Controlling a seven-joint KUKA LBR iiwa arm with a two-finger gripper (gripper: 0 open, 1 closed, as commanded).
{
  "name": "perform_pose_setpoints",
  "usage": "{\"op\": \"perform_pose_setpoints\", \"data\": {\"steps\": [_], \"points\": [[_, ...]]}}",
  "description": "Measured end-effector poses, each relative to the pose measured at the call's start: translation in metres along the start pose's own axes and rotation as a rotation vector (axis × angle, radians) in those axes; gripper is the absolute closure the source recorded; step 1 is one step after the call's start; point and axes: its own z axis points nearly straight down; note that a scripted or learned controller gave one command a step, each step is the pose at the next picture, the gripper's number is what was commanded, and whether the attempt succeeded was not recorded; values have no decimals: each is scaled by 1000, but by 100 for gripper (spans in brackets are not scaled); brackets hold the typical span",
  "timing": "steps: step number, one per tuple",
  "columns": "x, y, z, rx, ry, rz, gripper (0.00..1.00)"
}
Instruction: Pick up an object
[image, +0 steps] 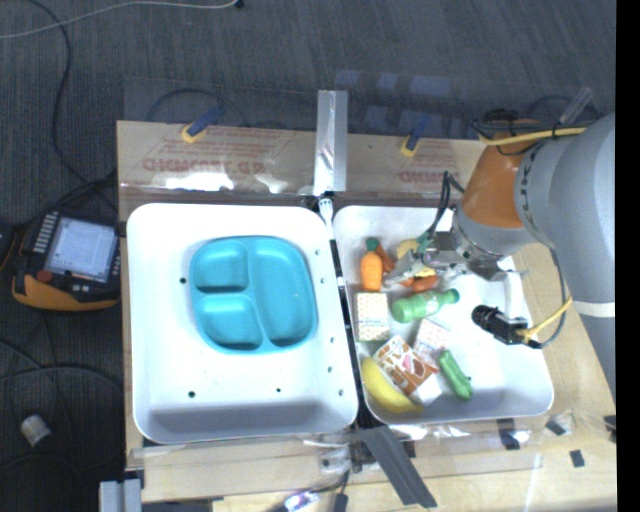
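Note:
The right bin (520, 385) holds several toy foods. An orange carrot (371, 266) lies near its left wall, with a green bottle (423, 304) on its side at the middle. Below them are a pale waffle-patterned block (371, 316), a small printed box (405, 365), a yellow banana (383, 388) and a green cucumber (455, 373). My gripper (421, 264) is down in the back of this bin, just above the green bottle and right of the carrot. A small orange-red piece (420, 284) lies right under it. The wrist hides what is between the fingers.
The left bin (160, 390) bears a blue divided plate (251, 292). A raised metal divider (340, 300) separates the two bins. The grey arm (570, 210) covers the right bin's back right corner. A handheld controller (70, 258) lies on the floor at the left.

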Motion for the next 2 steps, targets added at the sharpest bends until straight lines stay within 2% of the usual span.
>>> {"op": "perform_pose_setpoints", "data": {"steps": [1, 2], "points": [[1, 0, -10, 1, 4, 0, 100], [60, 13, -157, 12, 1, 142, 100]]}}
